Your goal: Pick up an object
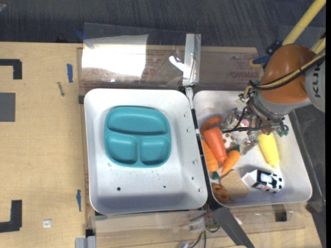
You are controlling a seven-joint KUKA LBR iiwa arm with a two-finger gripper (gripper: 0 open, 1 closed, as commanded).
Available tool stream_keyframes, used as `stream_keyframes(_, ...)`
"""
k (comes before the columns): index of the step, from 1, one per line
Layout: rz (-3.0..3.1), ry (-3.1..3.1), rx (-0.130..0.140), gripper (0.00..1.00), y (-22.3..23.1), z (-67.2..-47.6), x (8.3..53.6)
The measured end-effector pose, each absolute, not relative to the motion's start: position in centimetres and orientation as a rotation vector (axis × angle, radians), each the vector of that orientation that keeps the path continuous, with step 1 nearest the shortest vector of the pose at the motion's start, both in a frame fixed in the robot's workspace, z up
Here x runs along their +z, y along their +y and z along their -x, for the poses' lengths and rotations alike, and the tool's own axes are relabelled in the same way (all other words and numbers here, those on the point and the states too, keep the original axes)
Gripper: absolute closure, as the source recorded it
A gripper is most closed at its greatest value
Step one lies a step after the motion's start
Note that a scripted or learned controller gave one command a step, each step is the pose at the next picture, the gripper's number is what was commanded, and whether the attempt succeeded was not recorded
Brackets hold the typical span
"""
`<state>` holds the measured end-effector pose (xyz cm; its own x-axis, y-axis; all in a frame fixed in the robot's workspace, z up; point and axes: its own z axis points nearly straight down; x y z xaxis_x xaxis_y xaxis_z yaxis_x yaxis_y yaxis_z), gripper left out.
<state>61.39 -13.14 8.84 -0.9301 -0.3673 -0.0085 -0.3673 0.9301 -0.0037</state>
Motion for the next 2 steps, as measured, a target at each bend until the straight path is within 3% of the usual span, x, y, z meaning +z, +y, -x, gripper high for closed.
stream_keyframes(1, 0.661, 3.055, -0.011, 0.00, -10.1, -55.6, 9.0)
stream_keyframes(2, 0.678, 3.050, -0.012, 0.00, -10.0, -52.7, 9.0)
